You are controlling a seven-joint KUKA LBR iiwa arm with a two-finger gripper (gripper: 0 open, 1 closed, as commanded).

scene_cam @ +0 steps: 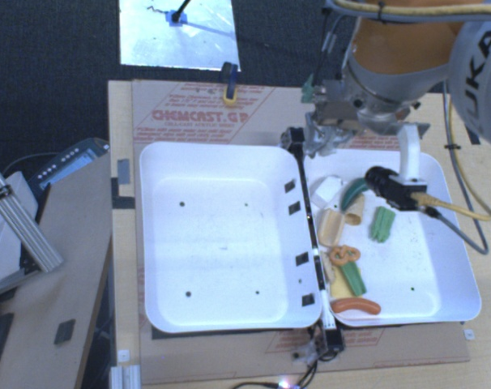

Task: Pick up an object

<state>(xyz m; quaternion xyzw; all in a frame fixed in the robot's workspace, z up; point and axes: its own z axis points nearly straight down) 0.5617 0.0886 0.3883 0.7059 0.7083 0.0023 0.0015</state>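
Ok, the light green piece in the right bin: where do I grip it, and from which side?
Grip the light green piece at its middle, straight down from above, closing across its short width. It lies flat in the right bin, elongated, with bare floor to the view's right and a gap to the tan piece on its left, so both long sides look free.

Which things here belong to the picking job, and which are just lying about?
Job: two-finger gripper; right white plastic bin; red-orange sausage; ribbed green piece; orange pretzel-shaped ring.
Lying about: shiny silver sheet; yellow-and-blue clamp; grey keypad device.
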